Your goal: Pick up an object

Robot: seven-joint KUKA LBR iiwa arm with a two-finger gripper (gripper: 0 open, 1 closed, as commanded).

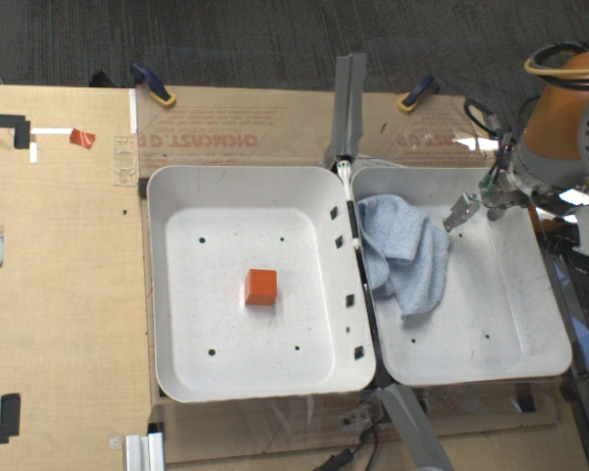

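Note:
An orange-red cube (261, 287) sits on the floor of the left bin (177, 263), a little below its middle. A crumpled light blue cloth (404, 253) lies in the left part of the right bin (530, 302), against the divider. My gripper (461, 212) hangs over the upper part of the right bin, just right of the cloth's top edge and apart from it. Nothing is seen in its grasp. The arm with its orange band (560, 116) comes in from the right.
A grey post (348, 106) rises at the seam between the two bins. Clamps (155, 84) hold cardboard behind the bins. A wooden bench top (49, 263) lies to the left. Cables (491, 126) trail near the wrist.

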